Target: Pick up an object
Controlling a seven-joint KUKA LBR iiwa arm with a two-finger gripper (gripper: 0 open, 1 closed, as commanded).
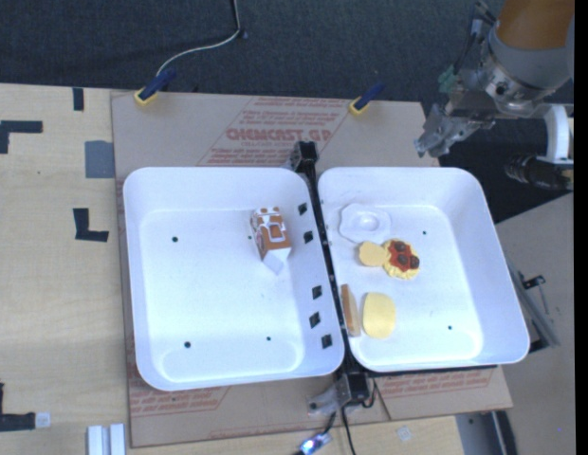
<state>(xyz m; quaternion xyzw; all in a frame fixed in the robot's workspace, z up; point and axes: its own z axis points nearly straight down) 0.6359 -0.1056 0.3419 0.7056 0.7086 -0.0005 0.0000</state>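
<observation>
My gripper (434, 143) hangs above the far right corner of the right bin (469, 197), beyond its rim, with nothing seen between its fingers. In the right bin lie a white fried-egg piece (362, 223), a small yellow round (372, 254), a yellow piece with red and dark topping (403, 259), a pale yellow disc (378, 315) and a thin tan stick (350, 310). A small brown and white carton (271, 234) lies in the left bin (180, 282), near its far right side.
The two bins sit side by side on a cardboard sheet (275, 136) with red print, held by blue and yellow clamps (154, 86) at its far edge. Black clips (318, 297) run along the seam between the bins. A cable (228, 27) trails at the back.
</observation>
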